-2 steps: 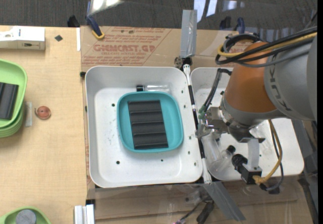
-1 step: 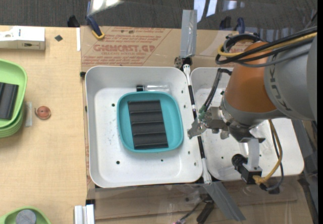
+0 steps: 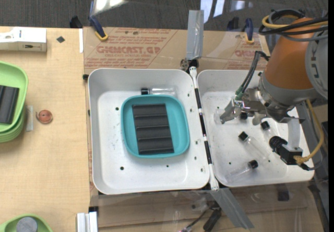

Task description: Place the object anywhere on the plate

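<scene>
A teal square plate (image 3: 127, 121) lies in the middle of the left bin (image 3: 99, 137), and a black ridged block (image 3: 152, 129) covers its centre. Just behind the plate, a small clear vial with a black cap (image 3: 153, 91) lies on the bin floor. Several similar small black-capped vials sit in the right bin: one (image 3: 243, 136) near the middle, one (image 3: 252, 164) near the front and one (image 3: 264, 125) under the arm. My gripper (image 3: 229, 113) hangs low over the left part of the right bin (image 3: 219, 168), left of those vials and right of the divider.
The grey and orange arm (image 3: 292, 69) covers the back right of the right bin, with a black cable fitting (image 3: 282, 148) trailing below it. On the bench to the left are a green dish (image 3: 13, 105), a small brown disc (image 3: 45, 116) and a white box (image 3: 23, 40).
</scene>
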`<control>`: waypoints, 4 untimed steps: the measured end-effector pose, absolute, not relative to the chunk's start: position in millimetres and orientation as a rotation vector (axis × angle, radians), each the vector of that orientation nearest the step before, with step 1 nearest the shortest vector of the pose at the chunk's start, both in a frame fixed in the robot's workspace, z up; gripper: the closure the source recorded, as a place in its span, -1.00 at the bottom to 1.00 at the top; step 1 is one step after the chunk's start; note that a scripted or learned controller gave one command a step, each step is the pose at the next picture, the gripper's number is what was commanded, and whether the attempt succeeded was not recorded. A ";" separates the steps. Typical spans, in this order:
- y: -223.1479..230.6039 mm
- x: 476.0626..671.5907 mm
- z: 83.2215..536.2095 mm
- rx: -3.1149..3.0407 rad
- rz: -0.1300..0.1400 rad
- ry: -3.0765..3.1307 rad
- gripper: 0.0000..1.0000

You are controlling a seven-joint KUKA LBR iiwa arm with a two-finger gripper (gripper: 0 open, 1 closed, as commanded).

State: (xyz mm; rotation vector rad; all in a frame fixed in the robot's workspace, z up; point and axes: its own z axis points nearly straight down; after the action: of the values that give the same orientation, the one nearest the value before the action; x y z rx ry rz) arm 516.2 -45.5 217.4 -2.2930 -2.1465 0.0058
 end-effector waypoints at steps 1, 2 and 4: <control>-133.8 529.2 252.7 -2.269 0.005 -2.172 -1.00; -179.5 533.2 353.1 -2.314 0.005 -2.124 -1.00; -214.1 562.7 440.1 -2.426 0.006 -1.995 -1.00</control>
State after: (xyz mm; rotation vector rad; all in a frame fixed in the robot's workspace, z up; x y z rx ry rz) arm 562.7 -214.1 440.1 -2.4260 -1.9947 0.0062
